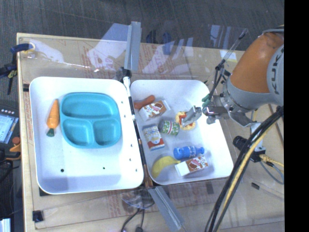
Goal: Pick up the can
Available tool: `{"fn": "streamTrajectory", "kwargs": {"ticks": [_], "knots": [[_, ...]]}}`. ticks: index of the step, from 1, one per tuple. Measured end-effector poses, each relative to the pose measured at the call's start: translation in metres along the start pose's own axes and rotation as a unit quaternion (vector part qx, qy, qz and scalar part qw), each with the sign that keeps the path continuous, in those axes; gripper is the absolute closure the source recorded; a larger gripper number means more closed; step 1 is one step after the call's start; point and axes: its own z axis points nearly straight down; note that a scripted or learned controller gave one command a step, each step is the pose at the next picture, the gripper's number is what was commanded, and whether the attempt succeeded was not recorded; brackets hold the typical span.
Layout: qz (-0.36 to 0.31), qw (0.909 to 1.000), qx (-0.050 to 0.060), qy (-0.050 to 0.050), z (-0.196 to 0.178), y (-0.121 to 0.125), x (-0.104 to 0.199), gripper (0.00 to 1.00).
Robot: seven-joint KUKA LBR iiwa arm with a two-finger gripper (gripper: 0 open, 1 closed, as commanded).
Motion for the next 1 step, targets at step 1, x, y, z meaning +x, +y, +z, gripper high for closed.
{"fn": "streamTrajectory", "kwargs": {"ticks": [1], "knots": [[-0.043, 0.9991, 0.0, -0.001, 0.1026, 0.0421, 0.0282, 0.0]]}}
